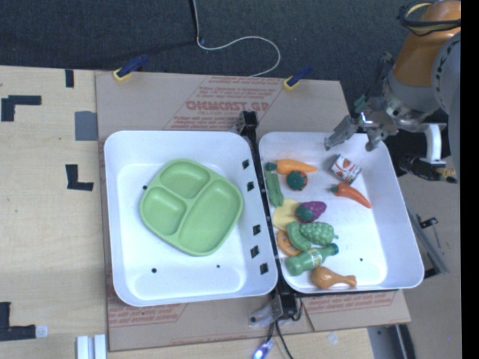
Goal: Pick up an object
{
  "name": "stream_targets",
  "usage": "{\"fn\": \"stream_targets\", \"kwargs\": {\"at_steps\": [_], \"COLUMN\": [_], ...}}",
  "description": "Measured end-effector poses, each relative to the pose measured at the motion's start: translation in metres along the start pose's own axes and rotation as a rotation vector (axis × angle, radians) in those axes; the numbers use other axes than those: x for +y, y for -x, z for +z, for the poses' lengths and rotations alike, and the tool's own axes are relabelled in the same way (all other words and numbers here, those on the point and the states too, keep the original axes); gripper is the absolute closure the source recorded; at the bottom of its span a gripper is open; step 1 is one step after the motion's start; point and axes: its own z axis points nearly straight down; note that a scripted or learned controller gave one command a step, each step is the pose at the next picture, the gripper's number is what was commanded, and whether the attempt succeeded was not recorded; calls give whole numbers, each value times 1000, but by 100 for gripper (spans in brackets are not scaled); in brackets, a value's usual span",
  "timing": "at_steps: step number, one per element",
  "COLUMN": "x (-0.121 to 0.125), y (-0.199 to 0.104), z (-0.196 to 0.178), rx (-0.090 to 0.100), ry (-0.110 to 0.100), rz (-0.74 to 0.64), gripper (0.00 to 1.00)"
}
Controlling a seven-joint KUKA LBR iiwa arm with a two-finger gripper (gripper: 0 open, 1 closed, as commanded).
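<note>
My gripper (pixel 354 136) hangs over the far edge of the right bin (pixel 397 223), fingers spread open with nothing between them. Just below it lies a small red and white carton (pixel 345 168), apart from the fingertips. An orange carrot (pixel 352 194) lies beside the carton. Further left in the same bin are another carrot (pixel 294 166), a red tomato (pixel 297 180), a purple eggplant (pixel 310 210), green grapes (pixel 316 232), a green bottle-like toy (pixel 308 259) and a brown drumstick (pixel 332 279).
The left bin (pixel 127 275) holds a green divided plate (pixel 191 206). Black clips line the ridge between the bins (pixel 257 200). A white cable (pixel 224 47) trails across the dark floor behind the cardboard sheet. The arm's orange band (pixel 423 54) sits at the upper right.
</note>
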Motion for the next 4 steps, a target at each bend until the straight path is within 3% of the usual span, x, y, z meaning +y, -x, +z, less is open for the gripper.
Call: {"fn": "stream_targets", "kwargs": {"at_steps": [1, 2, 3, 4], "x": [-33, -61, -59, 10], "y": [-41, -89, -91, -172], "z": [88, 109, 97, 6], "rx": [9, -10, 0, 2], "ry": [-2, 12, 12, 14], "rz": [-1, 2, 1, -10], "gripper": [0, 0, 100, 100]}}
